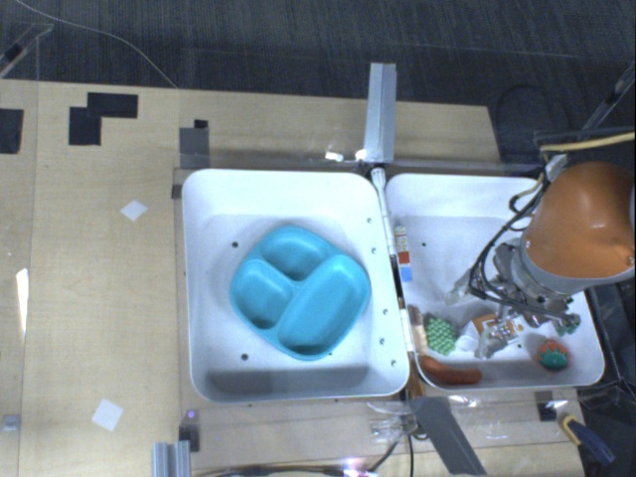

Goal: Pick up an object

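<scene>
Clutter is the hazard in the camera view: the hand sits low in the right bin among crowded items, a green knobbly piece, a brown sausage-like one and a green-and-orange one. Whether it is wide or narrow I cannot tell. It could nudge neighbours or close on nothing. The blue divided tray lies in the left bin.

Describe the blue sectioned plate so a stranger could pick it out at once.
Of the two white bins, take the left bin. The blue plate lies near its middle, tilted askew, with three compartments. It is far larger than the small items crowded in the right bin.
</scene>
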You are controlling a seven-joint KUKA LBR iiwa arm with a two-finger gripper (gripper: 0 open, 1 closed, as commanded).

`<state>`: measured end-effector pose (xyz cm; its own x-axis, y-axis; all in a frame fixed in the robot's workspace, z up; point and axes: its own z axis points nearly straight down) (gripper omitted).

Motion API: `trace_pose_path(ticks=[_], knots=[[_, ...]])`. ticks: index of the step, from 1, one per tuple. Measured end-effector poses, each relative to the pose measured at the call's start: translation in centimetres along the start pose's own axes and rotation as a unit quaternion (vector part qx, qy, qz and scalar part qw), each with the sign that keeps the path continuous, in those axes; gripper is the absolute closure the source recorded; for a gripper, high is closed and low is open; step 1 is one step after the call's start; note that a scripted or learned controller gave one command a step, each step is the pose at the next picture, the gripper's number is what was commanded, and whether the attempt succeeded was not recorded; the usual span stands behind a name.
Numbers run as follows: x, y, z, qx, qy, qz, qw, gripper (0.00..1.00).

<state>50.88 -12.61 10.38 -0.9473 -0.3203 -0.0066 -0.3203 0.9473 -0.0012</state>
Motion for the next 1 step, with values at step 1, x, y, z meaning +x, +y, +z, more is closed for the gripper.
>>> trace_pose_path(ticks=[1], knots=[[0.26,-8.29,-4.54,0.001,-0.001,-0.136,0.9908,0.00]])
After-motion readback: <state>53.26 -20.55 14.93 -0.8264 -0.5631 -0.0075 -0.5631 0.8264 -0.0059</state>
